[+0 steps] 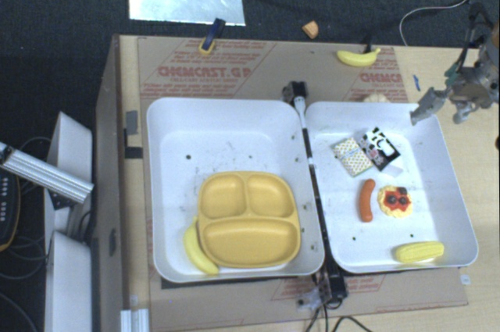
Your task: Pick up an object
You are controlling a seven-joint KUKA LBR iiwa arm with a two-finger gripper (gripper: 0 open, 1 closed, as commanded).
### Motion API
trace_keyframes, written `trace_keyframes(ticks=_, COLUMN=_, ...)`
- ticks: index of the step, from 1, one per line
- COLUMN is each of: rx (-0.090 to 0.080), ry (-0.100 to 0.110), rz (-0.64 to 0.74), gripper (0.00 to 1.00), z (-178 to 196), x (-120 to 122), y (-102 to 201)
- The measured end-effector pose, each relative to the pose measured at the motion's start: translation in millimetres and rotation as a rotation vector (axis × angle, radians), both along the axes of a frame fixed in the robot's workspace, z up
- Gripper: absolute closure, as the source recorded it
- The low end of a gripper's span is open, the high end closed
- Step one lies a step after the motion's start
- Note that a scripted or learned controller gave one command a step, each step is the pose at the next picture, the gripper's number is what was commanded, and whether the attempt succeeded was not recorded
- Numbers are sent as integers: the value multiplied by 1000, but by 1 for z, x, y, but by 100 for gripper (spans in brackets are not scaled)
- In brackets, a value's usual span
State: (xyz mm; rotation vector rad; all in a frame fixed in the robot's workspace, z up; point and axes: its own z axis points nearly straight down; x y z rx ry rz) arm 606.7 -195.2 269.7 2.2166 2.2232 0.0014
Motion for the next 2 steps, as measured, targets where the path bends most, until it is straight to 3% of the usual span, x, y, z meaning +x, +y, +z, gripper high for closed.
trace_keyframes(ticks=1, rx=-7, ry=-20, rz=0, gripper=0, z=-164, x=1, y=42)
trace_keyframes(ticks=2, rx=-10, ry=-27, rz=0, gripper=0, z=-169, x=-24, y=45)
